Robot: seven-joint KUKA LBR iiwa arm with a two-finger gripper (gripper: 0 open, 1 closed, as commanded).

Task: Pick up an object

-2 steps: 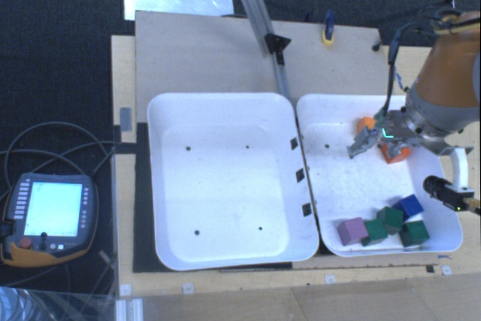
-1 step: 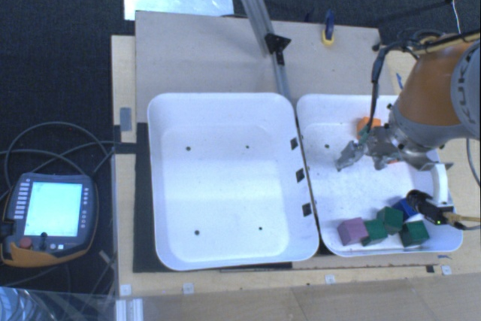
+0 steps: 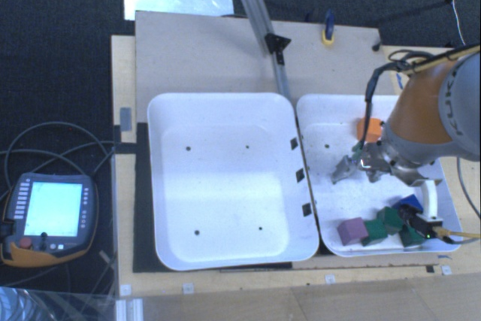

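My gripper hangs over the middle of the right bin, pointing left, open with nothing between its fingers. An orange block lies just behind it, partly hidden by the wrist. Along the bin's front edge lie a purple block, green blocks and a blue piece, all in front of the gripper and to its right, apart from it.
The left bin stands beside the right one, with a shared rim between them. A slanted metal pole crosses behind the bins. A teach pendant lies on the floor at the left.
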